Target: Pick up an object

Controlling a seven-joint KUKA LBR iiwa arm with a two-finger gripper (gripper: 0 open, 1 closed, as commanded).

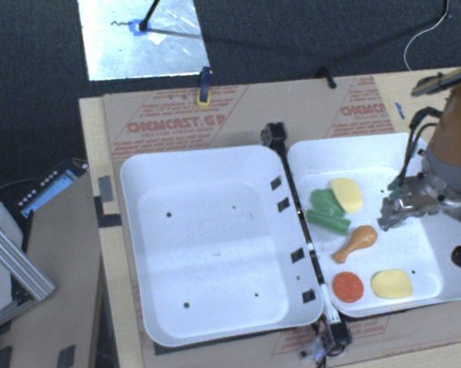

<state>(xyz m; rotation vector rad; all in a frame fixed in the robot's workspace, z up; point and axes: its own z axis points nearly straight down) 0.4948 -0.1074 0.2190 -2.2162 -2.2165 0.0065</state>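
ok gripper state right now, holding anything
gripper: over the right bin, just right of the drumstick; nothing seen between its fingers, open or closed cannot be told.

light: bright, even | glare: foil sheet (143, 30) | shadows: soft | focus: slightly soft

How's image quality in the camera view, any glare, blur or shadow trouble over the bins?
Camera view: lighting even and soft, overall a little blurry. The left bin is bright white, near blown out, with faint shadows along its walls. The foil sheet at top reflects patchily. The toys in the right bin keep clear colours; the gripper is dark and smeared, its detail hard to read.
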